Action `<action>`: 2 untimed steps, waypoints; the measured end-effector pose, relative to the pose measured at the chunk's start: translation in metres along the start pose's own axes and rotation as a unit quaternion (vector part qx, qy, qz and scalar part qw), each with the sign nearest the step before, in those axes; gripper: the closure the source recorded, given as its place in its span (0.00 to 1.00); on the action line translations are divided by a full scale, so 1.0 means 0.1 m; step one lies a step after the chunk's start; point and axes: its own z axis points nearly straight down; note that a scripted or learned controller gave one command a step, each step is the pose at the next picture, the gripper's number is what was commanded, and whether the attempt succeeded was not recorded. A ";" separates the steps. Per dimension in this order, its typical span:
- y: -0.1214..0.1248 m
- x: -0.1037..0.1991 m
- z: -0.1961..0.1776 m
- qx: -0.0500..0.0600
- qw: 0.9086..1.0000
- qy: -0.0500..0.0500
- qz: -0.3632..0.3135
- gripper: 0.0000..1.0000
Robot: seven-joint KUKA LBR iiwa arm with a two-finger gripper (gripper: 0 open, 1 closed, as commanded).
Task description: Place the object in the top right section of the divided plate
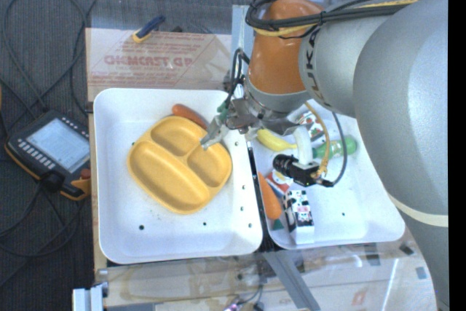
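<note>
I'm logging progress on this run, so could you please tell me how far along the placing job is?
Done: the gripper has reached the yellow divided plate in the left bin, its tip at the plate's upper right edge. In hand: I cannot see an object between its fingers. Left: all the plate's sections look bare. An orange carrot-like item lies just behind the plate, and other toy foods, including a yellow banana, sit in the right bin.

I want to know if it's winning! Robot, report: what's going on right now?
Gripper low over yellow divided plate in left bin. Orange carrot-like piece lies behind plate. Nothing seen blocking the plate.
</note>
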 end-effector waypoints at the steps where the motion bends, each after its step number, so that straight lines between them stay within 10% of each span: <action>1: -0.24 0.47 0.79 0.000 0.995 0.000 -0.098 0.00; 2: -0.24 0.50 0.70 0.000 0.995 0.004 -0.099 1.00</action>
